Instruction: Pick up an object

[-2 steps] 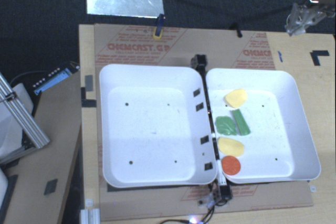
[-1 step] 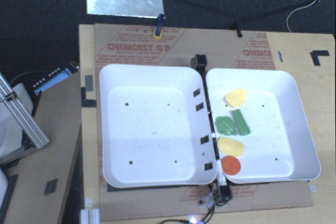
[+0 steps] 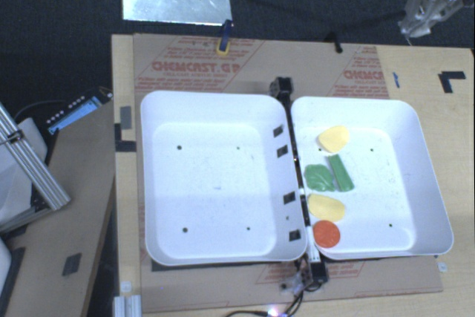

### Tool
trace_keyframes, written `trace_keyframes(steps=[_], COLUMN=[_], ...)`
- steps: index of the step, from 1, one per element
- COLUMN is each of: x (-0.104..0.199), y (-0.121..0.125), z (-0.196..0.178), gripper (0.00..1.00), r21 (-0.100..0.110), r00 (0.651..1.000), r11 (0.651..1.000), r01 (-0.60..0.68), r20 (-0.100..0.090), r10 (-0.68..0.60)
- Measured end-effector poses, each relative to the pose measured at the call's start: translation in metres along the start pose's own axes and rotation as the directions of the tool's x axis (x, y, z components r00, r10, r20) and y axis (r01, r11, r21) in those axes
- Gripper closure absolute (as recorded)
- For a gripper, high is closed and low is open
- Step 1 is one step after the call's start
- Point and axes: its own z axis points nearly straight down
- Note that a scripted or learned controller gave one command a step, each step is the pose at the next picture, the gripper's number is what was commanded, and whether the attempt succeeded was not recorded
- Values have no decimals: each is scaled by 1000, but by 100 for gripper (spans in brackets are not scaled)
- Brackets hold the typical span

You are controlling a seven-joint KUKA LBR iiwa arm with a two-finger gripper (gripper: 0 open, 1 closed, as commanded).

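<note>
Bench (image 3: 185, 59), right bin (image 3: 415, 159) with toys (image 3: 330, 174)

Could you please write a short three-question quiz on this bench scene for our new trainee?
1. True or false: the gripper is down inside the right bin.
2. Which item lies nearest the camera in the right bin? A) orange-red disc B) green stick C) upper yellow piece
3. Fill in: the green stick lies beside the green ____ piece.

Key
1. False; it is at the view's top right, beyond the bench's far edge.
2. A.
3. Leaf-shaped; the lower yellow piece lies just below it.
</note>
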Motion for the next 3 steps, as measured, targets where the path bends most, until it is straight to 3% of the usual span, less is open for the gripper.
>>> trace_keyframes(steps=[1,2,3], x=[33,-7,-123], y=[-56,-91,-81], z=[1,1,1], gripper=[100,100,100], r21=[1,0,-2], r00=[1000,1000,1000], r11=[1000,1000,1000], r01=[-1,-10,-17], r20=[1,3,6], r10=[1,10,17])
